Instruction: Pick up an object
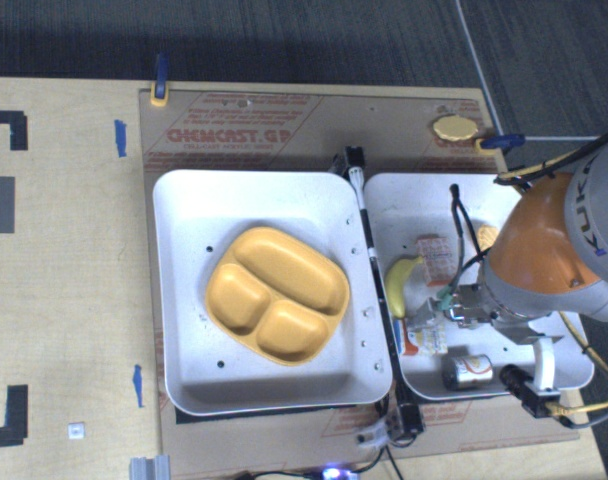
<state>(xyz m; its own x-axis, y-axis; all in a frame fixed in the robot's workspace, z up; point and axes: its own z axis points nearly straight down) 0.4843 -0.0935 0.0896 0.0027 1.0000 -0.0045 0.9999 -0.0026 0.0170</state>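
Banana (397, 286) and can (468, 371) flank end effector (431, 320) in right bin (424, 196).

We see even, fairly bright overhead light with mild glare on the white bins (174, 268), soft shadows under their near rims, and slightly soft, low-resolution detail throughout.

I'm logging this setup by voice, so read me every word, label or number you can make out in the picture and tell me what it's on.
"CHEMCAST GP", red print on the brown board behind the bins; the letters are blurred, so this reading is uncertain.
"KU", letters at the picture's edge on the grey arm, cut off.
Smaller red print on the same board: too blurred to read.
Packet in the right bin: print too small to read.
Can: label unreadable.
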